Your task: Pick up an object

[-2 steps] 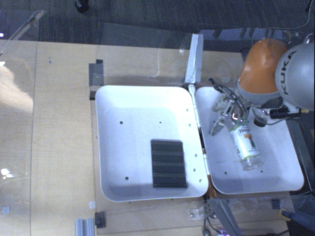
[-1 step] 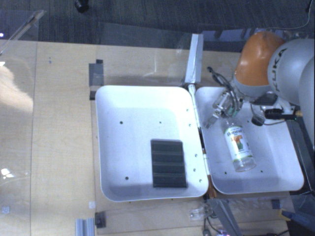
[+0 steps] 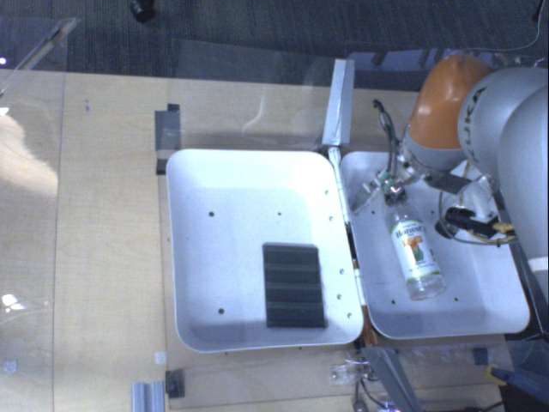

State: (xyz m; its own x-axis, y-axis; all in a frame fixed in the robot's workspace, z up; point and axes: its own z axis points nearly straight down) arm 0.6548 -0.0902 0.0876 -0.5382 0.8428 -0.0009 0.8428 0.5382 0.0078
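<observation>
A small clear plastic bottle with a white label bearing green and orange print (image 3: pixel 416 257) lies on its side on the floor of the right-hand white bin (image 3: pixel 480 312), its neck toward the bin's far side. A flat black ribbed rectangular block (image 3: pixel 293 285) lies in the left-hand white bin (image 3: pixel 223 230), close to its near wall.

Two white bins (image 3: pixel 197 230), a black ribbed block (image 3: pixel 293 286), a clear bottle (image 3: pixel 416 256) with a green, orange and white label, grey arm (image 3: pixel 506 118) with orange band.
</observation>
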